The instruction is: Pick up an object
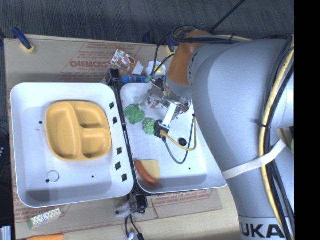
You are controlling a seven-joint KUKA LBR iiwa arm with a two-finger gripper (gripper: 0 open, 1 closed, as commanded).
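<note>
Roughly at 12 o'clock in the right bin (200, 180), gripper (156, 98) sits low; can't tell how open or whether holding anything. Green leafy piece (134, 113) and green knobbly piece (149, 126) near its 7 o'clock; yellow-red block (148, 172) at bin's 7.

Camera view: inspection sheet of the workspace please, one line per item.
Surface: white left bin and right bin on printed cardboard.
Job's things: leafy green piece, knobbly green piece and yellow-brown piece, all in right bin.
Clutter: yellow divided tray in left bin.
Grippers: gripper over right bin's far end, beside the green pieces.
Cables: black cable running off the top edge.
Surroundings: blue clamp, packet.
</note>
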